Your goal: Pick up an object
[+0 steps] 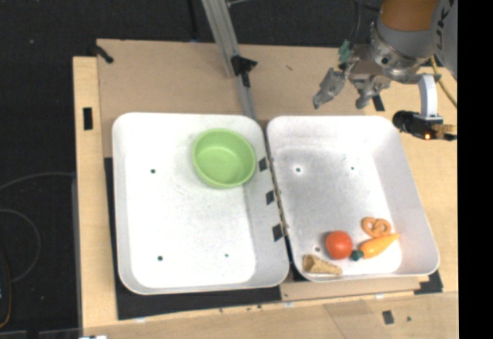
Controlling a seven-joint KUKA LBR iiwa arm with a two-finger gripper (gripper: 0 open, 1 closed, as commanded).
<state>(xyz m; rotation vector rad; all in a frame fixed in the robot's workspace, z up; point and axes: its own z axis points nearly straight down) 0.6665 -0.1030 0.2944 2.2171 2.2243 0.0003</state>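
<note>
We hover our gripper (348, 93) above the right bin's (385, 152) far rim, fingers spread and empty, while the tomato (337, 244), carrot (379, 245) and pretzel (375, 226) cluster in its near corner, awaiting a pick.

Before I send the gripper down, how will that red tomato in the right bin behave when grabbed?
The tomato looks round and smooth, so it will probably roll or slip if pinched off-centre. It sits close beside the carrot, which may get nudged.

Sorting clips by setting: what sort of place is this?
Probably a robotics lab's bin-picking bench: two white bins side by side, toy food like a tomato, and an arm's end effector above.
</note>
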